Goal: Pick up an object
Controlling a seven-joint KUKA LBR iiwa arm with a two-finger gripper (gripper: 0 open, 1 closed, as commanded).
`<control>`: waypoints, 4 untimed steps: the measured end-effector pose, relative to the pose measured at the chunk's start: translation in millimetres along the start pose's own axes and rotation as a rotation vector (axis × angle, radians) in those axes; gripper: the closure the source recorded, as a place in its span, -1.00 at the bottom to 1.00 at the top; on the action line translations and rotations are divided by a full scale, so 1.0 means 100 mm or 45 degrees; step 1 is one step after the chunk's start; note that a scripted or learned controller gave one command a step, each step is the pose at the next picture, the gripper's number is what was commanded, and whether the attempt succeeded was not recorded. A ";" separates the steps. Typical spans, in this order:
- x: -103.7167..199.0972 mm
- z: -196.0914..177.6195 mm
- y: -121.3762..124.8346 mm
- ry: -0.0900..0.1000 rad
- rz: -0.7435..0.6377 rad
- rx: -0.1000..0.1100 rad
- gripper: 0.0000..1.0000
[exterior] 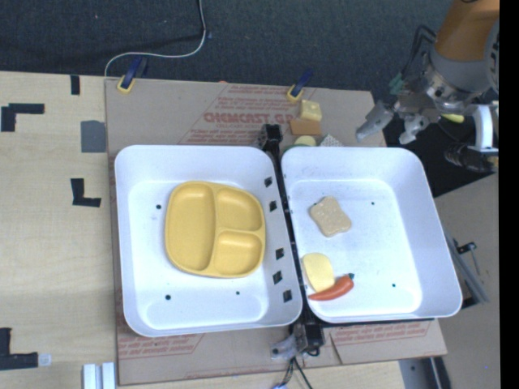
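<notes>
The right bin (405, 168) holds three small things: a tan bread-like slice (330, 215) near its middle, a pale yellow piece (318, 271) near the front left, and a red chili pepper (332, 288) touching that piece's front edge. My gripper (390, 128) hangs beyond the right bin's far right corner, outside the bin and over the bench edge. Its two grey fingers (371, 125) are spread apart with nothing between them. The orange-banded arm (466, 23) rises behind it at the top right.
The left bin (134, 217) contains a yellow divided plate (215, 228). Behind the bins on the cardboard sit a tan block (306, 125), a yellow cube (310, 109) and a small pale-green piece (304, 142). A black clip strip (278, 217) joins the bins.
</notes>
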State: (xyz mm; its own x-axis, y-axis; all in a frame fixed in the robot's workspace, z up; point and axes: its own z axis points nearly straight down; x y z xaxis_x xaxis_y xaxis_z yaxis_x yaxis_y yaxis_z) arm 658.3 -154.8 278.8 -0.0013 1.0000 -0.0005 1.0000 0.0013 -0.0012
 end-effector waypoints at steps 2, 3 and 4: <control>0.29 1.96 -0.54 0.000 -0.001 -0.004 -1.00; 0.27 1.83 -0.53 -0.001 -0.001 -0.005 1.00; 0.27 1.84 -0.53 -0.001 -0.001 -0.004 -1.00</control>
State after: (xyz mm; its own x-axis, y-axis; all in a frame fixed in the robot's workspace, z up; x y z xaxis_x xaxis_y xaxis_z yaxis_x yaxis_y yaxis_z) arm 604.8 -127.5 95.3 -0.0017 1.0000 -0.0011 1.0000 0.0017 0.0020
